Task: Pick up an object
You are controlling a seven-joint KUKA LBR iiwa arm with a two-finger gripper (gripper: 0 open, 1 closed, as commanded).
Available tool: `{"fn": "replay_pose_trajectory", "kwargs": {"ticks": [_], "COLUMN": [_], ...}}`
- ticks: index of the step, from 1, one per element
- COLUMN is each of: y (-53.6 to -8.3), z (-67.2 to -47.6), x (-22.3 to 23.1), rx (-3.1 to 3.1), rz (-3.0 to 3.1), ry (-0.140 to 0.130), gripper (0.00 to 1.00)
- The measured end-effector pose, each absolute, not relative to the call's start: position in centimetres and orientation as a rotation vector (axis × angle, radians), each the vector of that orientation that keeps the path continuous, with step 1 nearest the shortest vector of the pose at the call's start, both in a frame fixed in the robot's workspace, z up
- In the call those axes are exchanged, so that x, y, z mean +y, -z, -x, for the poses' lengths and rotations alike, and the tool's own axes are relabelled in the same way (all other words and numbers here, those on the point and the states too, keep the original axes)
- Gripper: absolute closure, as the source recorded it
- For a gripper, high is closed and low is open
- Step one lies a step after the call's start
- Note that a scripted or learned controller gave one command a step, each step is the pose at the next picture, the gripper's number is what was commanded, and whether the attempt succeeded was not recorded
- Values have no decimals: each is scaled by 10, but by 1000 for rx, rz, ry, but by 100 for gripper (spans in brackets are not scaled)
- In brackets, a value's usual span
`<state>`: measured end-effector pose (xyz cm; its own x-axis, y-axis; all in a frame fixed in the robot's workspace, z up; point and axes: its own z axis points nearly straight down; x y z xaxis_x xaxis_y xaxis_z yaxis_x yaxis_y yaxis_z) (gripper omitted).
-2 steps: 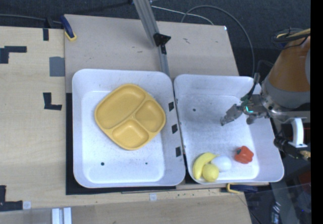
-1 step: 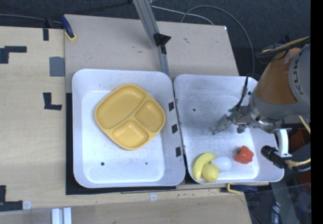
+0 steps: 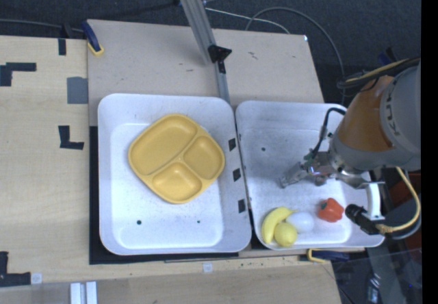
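Note:
My gripper (image 3: 297, 173) hangs low over the middle of the right bin (image 3: 274, 124), with nothing visibly held. At that bin's front edge lies a cluster of small objects. A yellow banana (image 3: 272, 222) curves at the left, and a yellow round fruit (image 3: 286, 234) touches it. A white egg-shaped object (image 3: 300, 221) sits just behind that fruit. A red fruit with a green stem (image 3: 330, 210) lies to the right, in front of the gripper and a little right of it. The left bin (image 3: 116, 179) holds a yellow divided plate (image 3: 176, 157).
A metal pole (image 3: 198, 18) slants from the top of the view down to the rear seam between the bins. The grey arm with its orange band (image 3: 373, 124) covers the right bin's right side. Cables (image 3: 397, 224) loop by the front right corner.

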<state>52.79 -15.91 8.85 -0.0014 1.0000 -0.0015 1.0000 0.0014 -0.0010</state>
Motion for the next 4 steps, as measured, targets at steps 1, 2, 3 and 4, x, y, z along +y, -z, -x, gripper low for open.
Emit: {"fn": "replay_pose_trajectory", "kwargs": {"ticks": [1,2,3,4], "y": [-99,-142,-201,-248], "z": [-528,-531,-535,-536], "x": [-158,-160,-168,-168], "rx": [2225,2221,2219,2221], "rz": [-2219,-2219,-2216,-2216], "ry": [2,-1,-3,-3], "gripper": [100,100,100,100]}}
